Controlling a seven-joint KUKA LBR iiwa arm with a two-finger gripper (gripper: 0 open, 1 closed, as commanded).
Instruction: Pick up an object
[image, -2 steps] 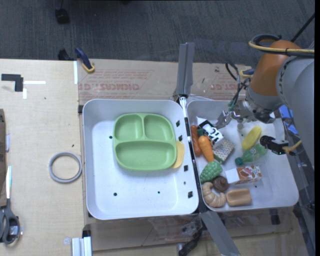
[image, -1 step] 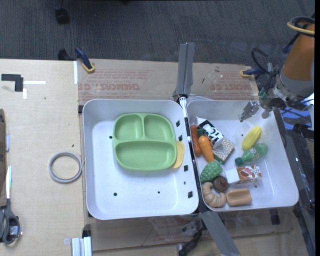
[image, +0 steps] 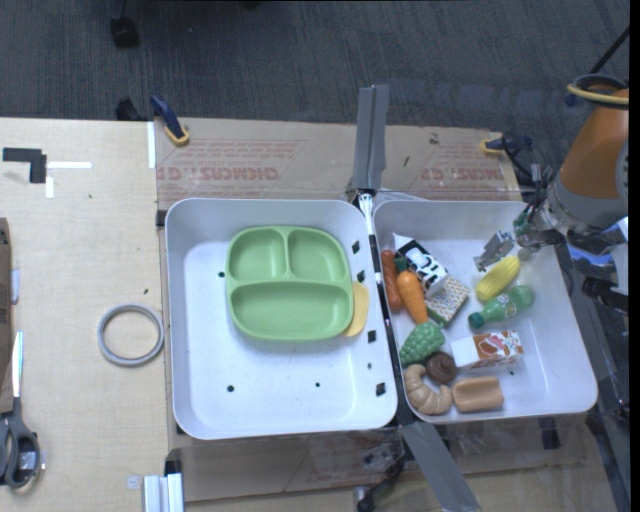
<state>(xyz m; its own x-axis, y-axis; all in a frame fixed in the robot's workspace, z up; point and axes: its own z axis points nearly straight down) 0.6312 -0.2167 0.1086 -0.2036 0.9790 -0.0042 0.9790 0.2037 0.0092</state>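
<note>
Many toy foods crowd the right bin (image: 570, 385); the gripper (image: 497, 248), its closure unclear, hovers above the corn (image: 499, 277).

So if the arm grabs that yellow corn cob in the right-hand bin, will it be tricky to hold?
Probably a little. The corn cob looks rounded and tapered, so it may roll or squirt sideways when pinched. It looks like smooth plastic toy food, so likely stiff, light and not fragile. It lies close to the green bottle, which could get nudged.

This looks like a robotics lab, probably: a bare plywood bench (image: 80, 260) bearing two white bins (image: 190, 330), cardboard (image: 260, 160) clamped beneath them, a tape roll (image: 131, 333) and scissors (image: 18, 440) lying by, dark carpet (image: 300, 50) beyond.
</note>
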